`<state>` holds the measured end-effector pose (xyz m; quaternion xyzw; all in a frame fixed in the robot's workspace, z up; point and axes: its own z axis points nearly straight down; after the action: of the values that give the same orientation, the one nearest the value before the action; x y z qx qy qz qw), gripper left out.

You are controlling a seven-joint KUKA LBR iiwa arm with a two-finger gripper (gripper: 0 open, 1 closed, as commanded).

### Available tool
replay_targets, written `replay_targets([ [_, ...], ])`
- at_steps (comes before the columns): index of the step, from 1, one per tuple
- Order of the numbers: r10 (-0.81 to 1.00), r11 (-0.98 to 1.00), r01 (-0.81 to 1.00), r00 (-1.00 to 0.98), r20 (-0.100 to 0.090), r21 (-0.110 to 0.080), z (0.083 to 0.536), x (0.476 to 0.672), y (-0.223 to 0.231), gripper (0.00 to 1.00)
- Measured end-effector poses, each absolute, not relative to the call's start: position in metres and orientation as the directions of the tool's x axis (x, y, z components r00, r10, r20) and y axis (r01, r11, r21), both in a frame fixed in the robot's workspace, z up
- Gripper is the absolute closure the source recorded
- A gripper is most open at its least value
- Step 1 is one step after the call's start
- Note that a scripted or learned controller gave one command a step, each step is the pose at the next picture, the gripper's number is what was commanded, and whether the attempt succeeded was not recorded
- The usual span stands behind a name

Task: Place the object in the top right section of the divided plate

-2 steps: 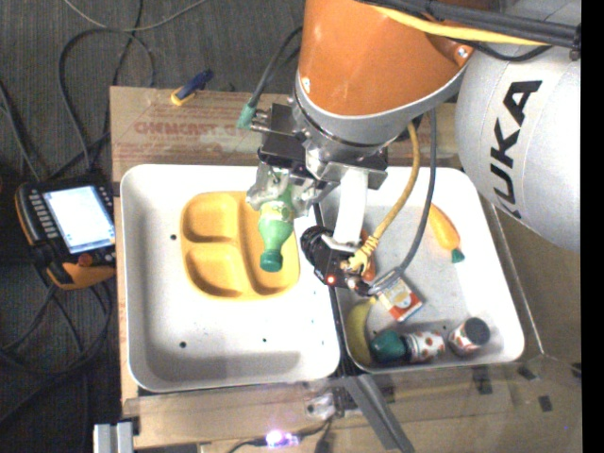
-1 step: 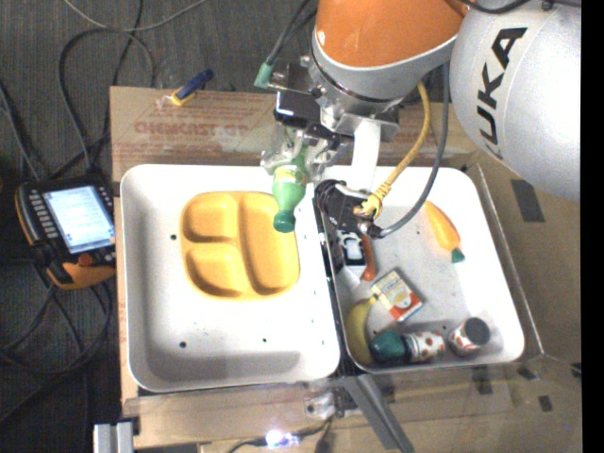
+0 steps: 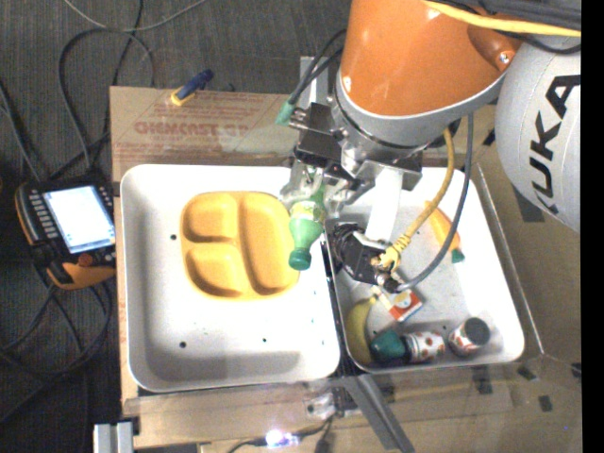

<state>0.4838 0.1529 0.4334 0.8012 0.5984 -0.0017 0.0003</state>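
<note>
A yellow divided plate (image 3: 236, 243) lies in the left white bin (image 3: 151, 338), toward its back right. My gripper (image 3: 308, 199) hangs over the seam between the two bins, just off the plate's right rim. It is shut on the upper end of a pale green bottle (image 3: 303, 229). The bottle hangs tilted, its dark green cap (image 3: 298, 259) pointing down over the plate's right edge. The arm's orange band and wrist hide the back of the right bin.
The right bin (image 3: 500, 291) holds a yellow banana-like piece (image 3: 358, 320), a dark green bottle (image 3: 388, 348), a red and white can (image 3: 429, 344), a dark can (image 3: 472, 331) and an orange item (image 3: 457, 249). A teach pendant (image 3: 71, 220) sits left of the bench.
</note>
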Motion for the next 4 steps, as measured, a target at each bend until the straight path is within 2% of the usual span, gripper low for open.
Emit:
replay_targets([
  [1, 0.944, -0.33, 0.944, 0.33, -0.003, -0.002, 0.428, 0.484, 0.149, 1.0],
  [2, 0.99, -0.141, 0.99, 0.141, -0.003, -0.002, 0.433, 0.484, 0.221, 1.0],
  [3, 0.996, -0.091, 0.996, 0.091, -0.003, -0.002, 0.433, 0.484, 0.152, 1.0],
  [4, 0.991, -0.136, 0.991, 0.136, -0.001, -0.002, 0.433, 0.484, 0.157, 1.0],
])
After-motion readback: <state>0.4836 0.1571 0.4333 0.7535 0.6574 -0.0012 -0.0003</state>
